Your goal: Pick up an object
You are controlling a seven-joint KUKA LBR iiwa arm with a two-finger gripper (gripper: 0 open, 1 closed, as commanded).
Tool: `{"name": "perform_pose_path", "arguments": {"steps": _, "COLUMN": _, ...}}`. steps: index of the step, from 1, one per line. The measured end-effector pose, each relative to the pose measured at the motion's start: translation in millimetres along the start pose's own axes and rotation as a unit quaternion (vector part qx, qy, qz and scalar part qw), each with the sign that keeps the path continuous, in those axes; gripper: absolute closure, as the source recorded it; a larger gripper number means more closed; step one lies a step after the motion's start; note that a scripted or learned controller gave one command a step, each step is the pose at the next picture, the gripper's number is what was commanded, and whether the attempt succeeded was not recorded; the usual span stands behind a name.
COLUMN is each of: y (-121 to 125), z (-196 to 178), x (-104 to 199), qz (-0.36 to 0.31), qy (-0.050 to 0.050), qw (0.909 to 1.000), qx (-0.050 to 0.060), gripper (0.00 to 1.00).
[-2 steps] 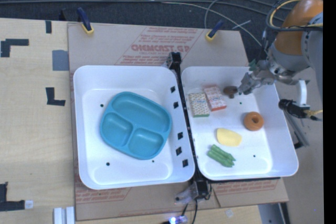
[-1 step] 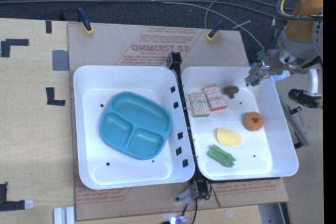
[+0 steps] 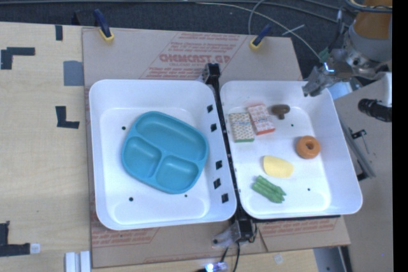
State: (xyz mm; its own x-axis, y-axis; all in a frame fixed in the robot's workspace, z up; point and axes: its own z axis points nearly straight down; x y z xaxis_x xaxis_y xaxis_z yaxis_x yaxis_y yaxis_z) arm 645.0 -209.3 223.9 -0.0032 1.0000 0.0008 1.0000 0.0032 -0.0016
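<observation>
The right bin [image 3: 338,156] holds several small objects: a brown doughnut [image 3: 308,147], a yellow wedge [image 3: 278,167], a green bean pod [image 3: 268,189], two small printed packets [image 3: 250,123] and a dark brown piece [image 3: 280,111]. My gripper [image 3: 317,84] hangs at the bin's upper right corner, above and right of the dark brown piece. It touches none of the objects. The left bin [image 3: 105,137] holds a blue divided plate [image 3: 165,151].
Black clips [image 3: 217,137] run along the seam between the two bins. Yellow-tipped clamps [image 3: 103,27] hold the cardboard underlay at the back. Cables [image 3: 268,9] trail across the dark floor behind the bench toward the arm.
</observation>
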Motion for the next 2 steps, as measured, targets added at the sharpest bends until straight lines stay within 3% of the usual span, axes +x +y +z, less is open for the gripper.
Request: {"name": "perform_pose_path", "arguments": {"steps": 2, "y": -31, "z": 8, "x": 83, "qz": -0.001, "qy": 0.001, "qw": 1.0000, "qx": 0.003, "gripper": 1.00}}
